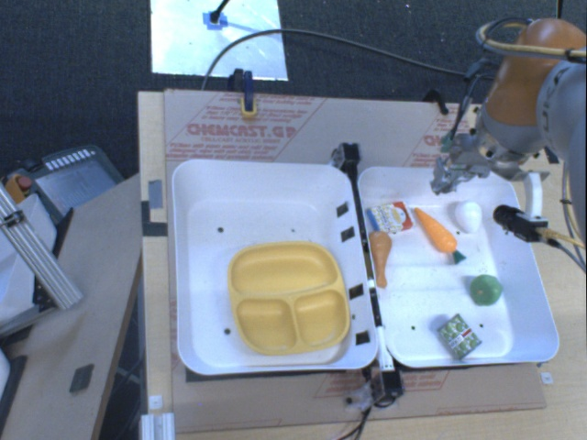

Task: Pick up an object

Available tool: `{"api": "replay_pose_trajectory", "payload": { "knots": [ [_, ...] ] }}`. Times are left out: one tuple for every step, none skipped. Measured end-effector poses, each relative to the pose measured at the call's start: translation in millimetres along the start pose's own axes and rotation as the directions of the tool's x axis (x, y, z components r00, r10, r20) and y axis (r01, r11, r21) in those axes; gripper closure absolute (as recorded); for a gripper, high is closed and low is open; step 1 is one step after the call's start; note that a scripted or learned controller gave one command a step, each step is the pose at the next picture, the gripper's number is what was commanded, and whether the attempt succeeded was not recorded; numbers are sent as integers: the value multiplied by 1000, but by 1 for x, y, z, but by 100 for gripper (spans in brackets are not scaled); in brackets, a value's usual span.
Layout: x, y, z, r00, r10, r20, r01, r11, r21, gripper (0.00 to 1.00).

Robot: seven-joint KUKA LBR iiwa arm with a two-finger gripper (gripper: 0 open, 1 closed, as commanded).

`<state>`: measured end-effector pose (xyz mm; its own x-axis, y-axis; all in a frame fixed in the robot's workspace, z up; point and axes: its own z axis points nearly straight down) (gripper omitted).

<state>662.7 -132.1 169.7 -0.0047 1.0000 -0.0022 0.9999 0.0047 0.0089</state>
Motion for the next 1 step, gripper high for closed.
{"api": "replay_pose_trajectory", "payload": {
  "knots": [
    [-4, 0, -65, 1000, -1, 0, 1, 1000, -1, 100]
  ]
}}
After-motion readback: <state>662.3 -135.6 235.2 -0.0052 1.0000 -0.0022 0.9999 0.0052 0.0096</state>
